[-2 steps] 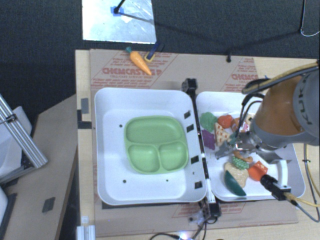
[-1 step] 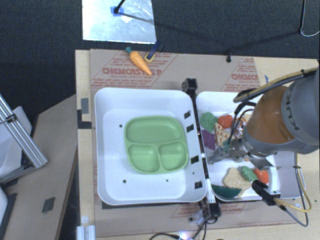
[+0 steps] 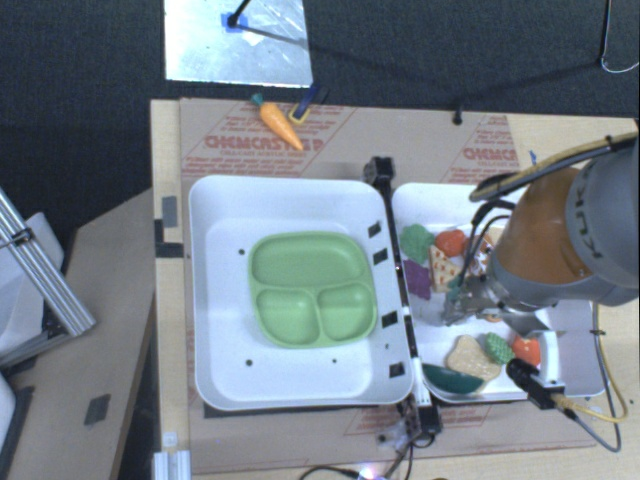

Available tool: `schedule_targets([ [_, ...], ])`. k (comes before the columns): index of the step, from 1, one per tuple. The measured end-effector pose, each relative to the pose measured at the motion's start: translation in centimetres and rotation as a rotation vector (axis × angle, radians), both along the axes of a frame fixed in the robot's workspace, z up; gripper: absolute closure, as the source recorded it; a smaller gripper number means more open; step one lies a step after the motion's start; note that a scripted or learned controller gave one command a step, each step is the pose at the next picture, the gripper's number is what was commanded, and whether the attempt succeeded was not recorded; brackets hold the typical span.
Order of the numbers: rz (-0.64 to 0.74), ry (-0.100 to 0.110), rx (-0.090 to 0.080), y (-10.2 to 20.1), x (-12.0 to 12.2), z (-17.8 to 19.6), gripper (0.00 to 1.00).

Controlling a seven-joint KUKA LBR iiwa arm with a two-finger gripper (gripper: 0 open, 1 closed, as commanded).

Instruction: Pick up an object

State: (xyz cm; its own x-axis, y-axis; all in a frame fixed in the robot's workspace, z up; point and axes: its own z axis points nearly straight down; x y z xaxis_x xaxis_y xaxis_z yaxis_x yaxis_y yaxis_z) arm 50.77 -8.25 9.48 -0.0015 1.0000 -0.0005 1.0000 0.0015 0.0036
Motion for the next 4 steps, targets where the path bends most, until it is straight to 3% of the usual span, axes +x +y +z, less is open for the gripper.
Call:
schedule_targets([
  [2,0.004,-0.003,0.0,0.4,1.7,10.6,1.0],
  [3,0.003,0.0,0.0,0.4,1.8,13.1,1.0],
  [4,0.008,0.0,0.002,4.4,5.8,12.5,1.0],
])
